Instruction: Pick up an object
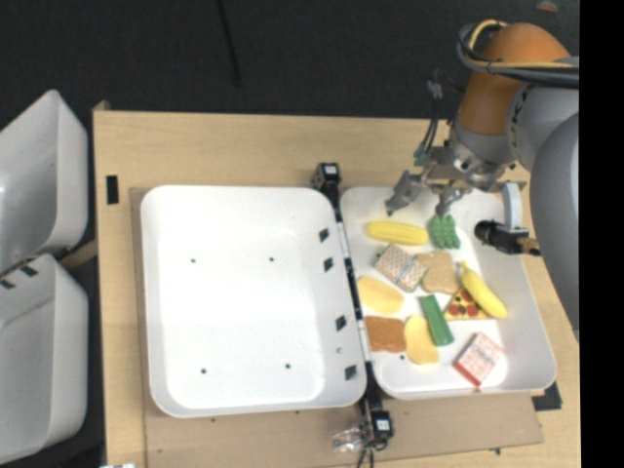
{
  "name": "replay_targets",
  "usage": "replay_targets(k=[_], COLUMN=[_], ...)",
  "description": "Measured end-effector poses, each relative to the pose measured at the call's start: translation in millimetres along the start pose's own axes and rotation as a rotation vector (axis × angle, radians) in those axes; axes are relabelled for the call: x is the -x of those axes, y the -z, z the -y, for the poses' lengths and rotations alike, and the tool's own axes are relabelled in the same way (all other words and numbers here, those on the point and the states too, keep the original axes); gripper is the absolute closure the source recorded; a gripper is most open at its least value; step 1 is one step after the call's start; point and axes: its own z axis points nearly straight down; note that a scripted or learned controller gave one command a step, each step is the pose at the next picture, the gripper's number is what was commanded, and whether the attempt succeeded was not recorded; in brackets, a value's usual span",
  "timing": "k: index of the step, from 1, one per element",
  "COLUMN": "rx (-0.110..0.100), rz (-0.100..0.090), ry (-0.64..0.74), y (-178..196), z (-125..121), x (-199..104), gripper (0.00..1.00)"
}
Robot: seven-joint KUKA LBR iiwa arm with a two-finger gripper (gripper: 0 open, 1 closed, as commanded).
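My gripper [420, 201] hangs over the far end of the right bin [531, 344], its two fingers spread open with nothing between them. Just below it lie a yellow corn cob [397, 231] and a small green item [445, 232]. Further down the bin sit a checkered packet [400, 266], a tan slice of bread [440, 274], a banana [485, 292], a yellow disc [379, 295], a green stick [436, 320], a brown toast [386, 334], a pale yellow piece [421, 341] and a pink box [478, 359].
The left bin [234, 295] lies beside the right one, with a black-clipped divider [343, 271] between them. The grey arm with its orange band [507, 76] comes in from the upper right. A black fitting [499, 234] sits at the right bin's far right rim.
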Motion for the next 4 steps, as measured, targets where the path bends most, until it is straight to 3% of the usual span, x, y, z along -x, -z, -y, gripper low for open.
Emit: replay_targets(k=[1,2,3,4], rx=[0.005,-0.005,0.01,0.007], rz=[-0.001,0.004,0.0,-0.001], ry=[0.002,-0.012,0.001,0.002], y=[29.9,-50.3,33.6,86.5], z=[-1.7,3.0,-2.6,-2.2], x=[-76.1,-2.2,-75.7,-145.1], gripper=[0.0,0.0,0.0,0.0])
